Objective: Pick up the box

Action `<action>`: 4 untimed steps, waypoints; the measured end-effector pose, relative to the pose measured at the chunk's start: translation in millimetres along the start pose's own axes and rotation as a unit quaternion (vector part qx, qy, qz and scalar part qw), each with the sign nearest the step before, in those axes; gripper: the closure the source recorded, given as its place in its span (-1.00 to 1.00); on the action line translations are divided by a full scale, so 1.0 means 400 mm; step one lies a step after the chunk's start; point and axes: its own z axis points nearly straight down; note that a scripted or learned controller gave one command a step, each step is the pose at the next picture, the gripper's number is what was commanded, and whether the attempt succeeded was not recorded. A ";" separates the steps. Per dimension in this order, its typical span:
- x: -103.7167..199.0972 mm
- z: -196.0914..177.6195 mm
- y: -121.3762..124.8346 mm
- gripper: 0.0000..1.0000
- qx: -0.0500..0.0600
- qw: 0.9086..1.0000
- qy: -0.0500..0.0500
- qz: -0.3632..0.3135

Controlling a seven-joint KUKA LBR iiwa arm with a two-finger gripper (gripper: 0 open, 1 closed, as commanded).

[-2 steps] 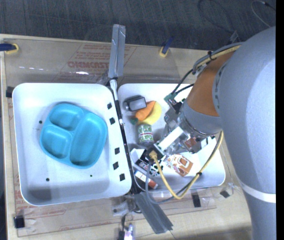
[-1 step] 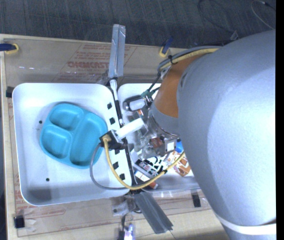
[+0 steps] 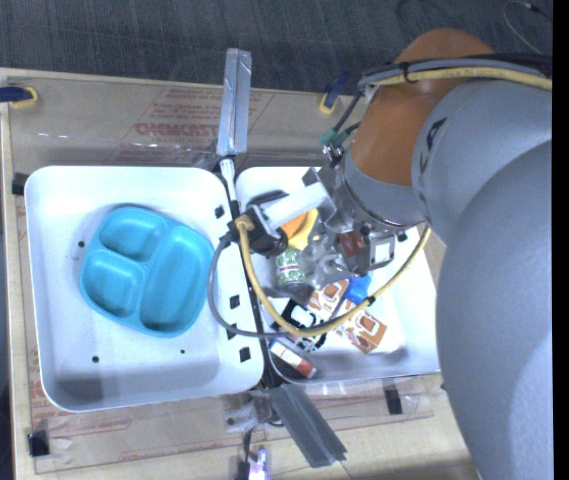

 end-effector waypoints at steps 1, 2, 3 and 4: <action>-0.016 0.109 0.068 1.00 0.001 1.000 -0.002 0.000; 0.006 0.016 0.002 1.00 0.001 0.997 -0.001 -0.076; 0.070 0.079 -0.015 1.00 0.002 0.999 -0.003 -0.042; 0.025 -0.002 -0.005 1.00 0.001 0.990 0.000 -0.141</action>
